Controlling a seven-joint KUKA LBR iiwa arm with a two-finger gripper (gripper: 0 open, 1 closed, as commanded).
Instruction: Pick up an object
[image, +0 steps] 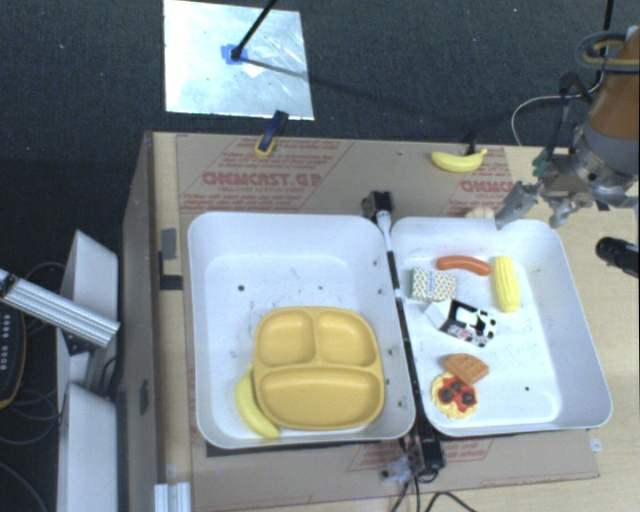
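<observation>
My gripper (537, 208) hangs over the far right corner of the right bin (575, 345), its two grey fingers spread apart with nothing between them. Below it in the right bin lie an orange hot dog (463, 264), a yellow corn cob (507, 283), a patterned small box (433, 285), a black and white carton (467, 322), a brown cracker (465, 366) and a small pizza (454, 395). All of them lie well clear of the fingers.
The left bin (290, 250) holds a yellow divided plate (318, 366) and a banana (252, 405) at its front left. Another banana (458, 158) lies on the bench behind the bins. A black divider clip (381, 207) sits between the bins.
</observation>
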